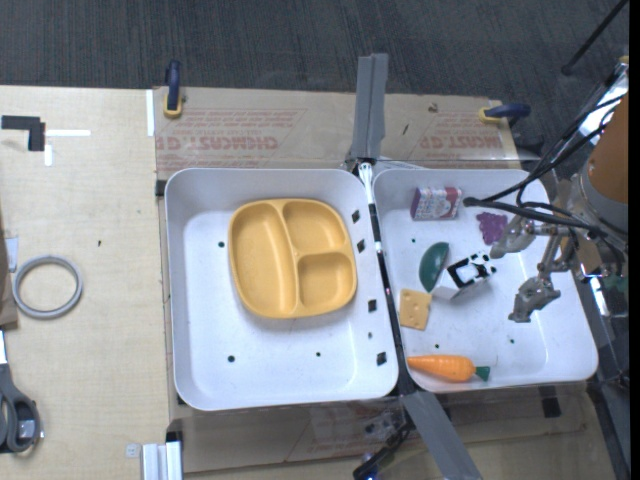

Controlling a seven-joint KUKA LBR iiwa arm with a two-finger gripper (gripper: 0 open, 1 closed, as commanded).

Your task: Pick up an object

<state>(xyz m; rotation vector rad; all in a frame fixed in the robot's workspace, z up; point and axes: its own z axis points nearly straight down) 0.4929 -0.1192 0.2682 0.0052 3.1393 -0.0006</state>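
Observation:
The right bin [560, 363] holds several small objects: a purple and white can [436, 203], a purple grape-like piece [492, 227], a green oval piece [433, 264], a black and white object [470, 271], a yellow cheese wedge [415, 309] and an orange carrot [443, 368]. My gripper [525, 268] hangs over the right half of this bin, just right of the black and white object. Its two metal fingers [533, 297] stand apart, open, with only bare bin floor between them.
A yellow divided plate [293, 258] lies in the left bin [200, 348]. A grey divider bar [370, 108] runs between the bins. On the bench at left sit a grey tape ring [45, 286] and scissors [18, 420]. Cables trail from the arm at right.

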